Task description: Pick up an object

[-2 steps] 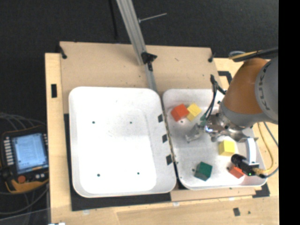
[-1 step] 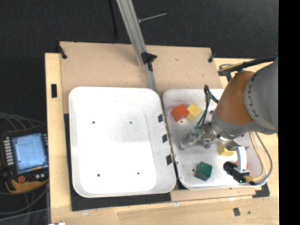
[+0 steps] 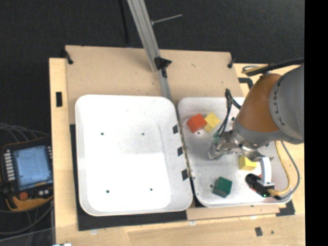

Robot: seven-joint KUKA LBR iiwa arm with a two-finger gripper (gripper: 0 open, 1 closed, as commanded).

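Note:
The right bin [image 3: 200, 196] holds an orange-red block [image 3: 196, 123] and a yellow block [image 3: 212, 121] near its far left. A second yellow block [image 3: 247, 163] lies to the right, and a green block [image 3: 222, 186] sits near the front. My gripper [image 3: 219, 151] hangs over the middle of this bin, below the orange and yellow pair and left of the second yellow block. Nothing shows between its fingers. The grey and orange wrist [image 3: 261, 114] hides part of the bin's right side.
The left bin [image 3: 123, 152] lies beside the right one. A metal pole [image 3: 146, 32] slants up from between the bins at the back. A teach pendant [image 3: 28, 170] sits off the bench at left. Cables run along the right bin's front corner.

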